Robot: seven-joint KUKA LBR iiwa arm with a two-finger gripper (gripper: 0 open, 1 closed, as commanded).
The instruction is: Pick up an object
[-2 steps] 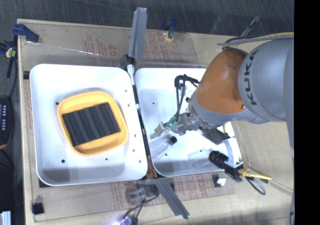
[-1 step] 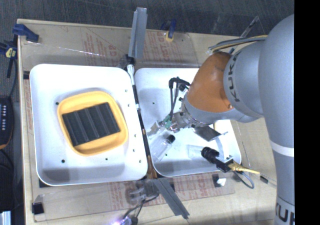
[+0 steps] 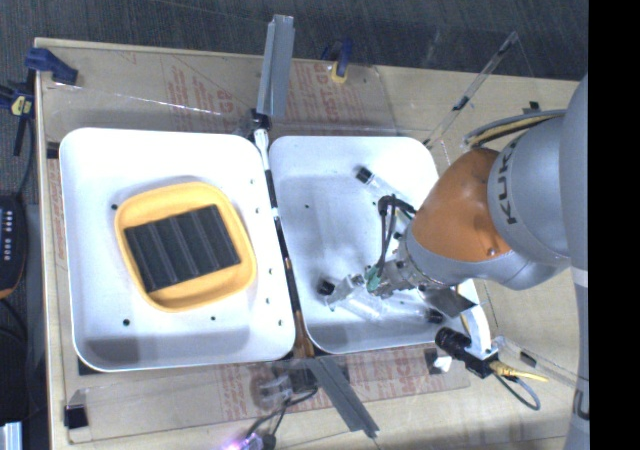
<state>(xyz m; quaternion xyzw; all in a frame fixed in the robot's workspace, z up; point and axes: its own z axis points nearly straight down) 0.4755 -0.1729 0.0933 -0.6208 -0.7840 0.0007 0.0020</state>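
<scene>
Tool (image 3: 372, 283) touches clear object (image 3: 352, 300) in right bin (image 3: 310, 188).

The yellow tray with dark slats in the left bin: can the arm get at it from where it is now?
Probably yes. The yellow tray lies uncovered in the left bin, with nothing on top. The arm is over the right bin, so it must cross the low divider between them.

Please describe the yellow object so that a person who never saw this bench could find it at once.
Look at the two white bins side by side; take the left bin, the one away from the grey arm. The yellow tray lies near its middle, a rounded yellow frame around dark ribbed slats. It is far larger and brighter than the small clear and dark pieces in the right bin.
</scene>
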